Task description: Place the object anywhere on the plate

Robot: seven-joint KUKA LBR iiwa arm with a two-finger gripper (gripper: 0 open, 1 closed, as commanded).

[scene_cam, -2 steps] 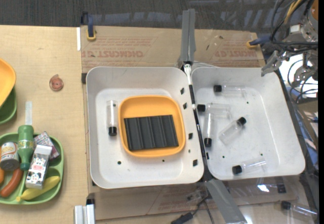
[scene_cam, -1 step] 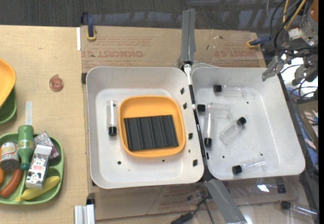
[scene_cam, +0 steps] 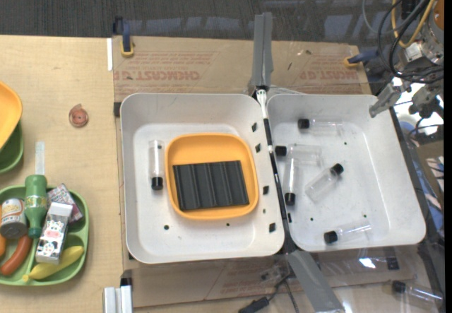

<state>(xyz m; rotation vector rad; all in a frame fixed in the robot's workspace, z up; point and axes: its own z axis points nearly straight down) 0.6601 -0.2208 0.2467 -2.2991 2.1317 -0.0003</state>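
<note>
Object: dark ribbed block point(scene_cam: 211, 185), flat on the plate, filling its middle.
Plate: orange point(scene_cam: 210, 145), inside the left bin point(scene_cam: 141, 234).
Beside it: one clear vial point(scene_cam: 155, 163) at the plate's left.
Right bin point(scene_cam: 395, 191): several black-capped vials point(scene_cam: 325, 179), scattered.
Gripper point(scene_cam: 422, 96): parked by the right bin's far corner; jaws, cannot tell.

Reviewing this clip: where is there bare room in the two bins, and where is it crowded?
Left bin: bare floor along the near wall and above the orange plate; the dark ridged block covers most of the plate. One vial lies left of it. Right bin: vials crowd its left and centre; the right side is bare.
</note>
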